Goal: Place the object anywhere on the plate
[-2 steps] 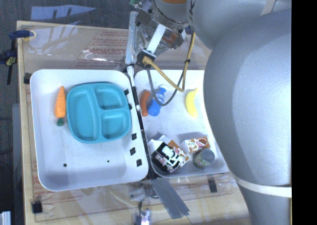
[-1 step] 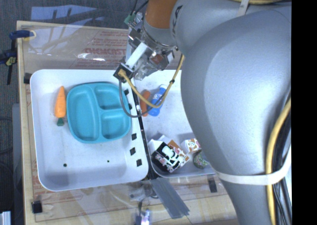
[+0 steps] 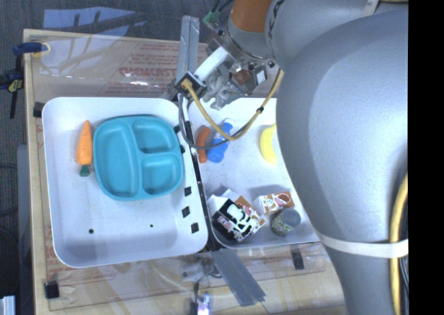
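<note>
Right bin [image 3: 229, 243], lower centre: orange and blue object [image 3: 210, 143] near the left wall, yellow piece [image 3: 268, 143] beside the arm, printed packets [image 3: 239, 218] and a small grey cup [image 3: 285, 221] lower down. Grey arm [image 3: 347, 119] covering most of that bin. Left bin [image 3: 76, 237]: teal three-part plate [image 3: 135, 156], smooth plastic, toy carrot [image 3: 84, 147] just left of it. Gripper [image 3: 208, 88] at upper centre above the divider; grip state impossible to tell. Brown board bench [image 3: 104, 57] beneath.

We see a smooth, matt blue plastic plate [image 3: 136, 157] in a glossy white plastic bin [image 3: 104, 237] on a wooden bench [image 3: 90, 53].
</note>
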{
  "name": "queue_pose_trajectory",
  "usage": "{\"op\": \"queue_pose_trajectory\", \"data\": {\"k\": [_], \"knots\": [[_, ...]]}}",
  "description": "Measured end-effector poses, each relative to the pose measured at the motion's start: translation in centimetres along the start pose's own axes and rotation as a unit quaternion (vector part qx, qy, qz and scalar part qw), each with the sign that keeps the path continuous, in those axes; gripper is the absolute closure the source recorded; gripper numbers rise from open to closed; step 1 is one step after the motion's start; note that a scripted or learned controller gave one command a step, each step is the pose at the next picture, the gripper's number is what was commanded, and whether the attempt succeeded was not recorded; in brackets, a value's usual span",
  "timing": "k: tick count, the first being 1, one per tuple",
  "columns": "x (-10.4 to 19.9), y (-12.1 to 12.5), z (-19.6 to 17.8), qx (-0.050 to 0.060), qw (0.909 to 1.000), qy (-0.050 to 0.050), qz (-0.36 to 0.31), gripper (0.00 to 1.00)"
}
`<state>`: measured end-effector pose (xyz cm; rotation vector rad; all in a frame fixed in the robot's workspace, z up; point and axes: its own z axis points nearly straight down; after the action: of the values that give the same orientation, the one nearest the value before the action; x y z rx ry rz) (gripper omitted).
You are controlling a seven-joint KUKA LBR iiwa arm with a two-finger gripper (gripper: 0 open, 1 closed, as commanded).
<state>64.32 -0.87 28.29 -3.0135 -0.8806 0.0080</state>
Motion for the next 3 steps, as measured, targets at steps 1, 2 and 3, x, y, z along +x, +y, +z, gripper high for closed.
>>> {"op": "queue_pose_trajectory", "data": {"k": [1, 2, 3], "knots": [[-4.5, 6.9, -2.2, 0.0, 0.9837, 0.0, 0.18, 1.0], [-8.0, 13.1, -1.6, 0.0, 0.9968, 0.001, 0.08, 1.0], [-10.4, 17.0, -4.1, 0.001, 0.9884, 0.0, 0.152, 1.0]]}}
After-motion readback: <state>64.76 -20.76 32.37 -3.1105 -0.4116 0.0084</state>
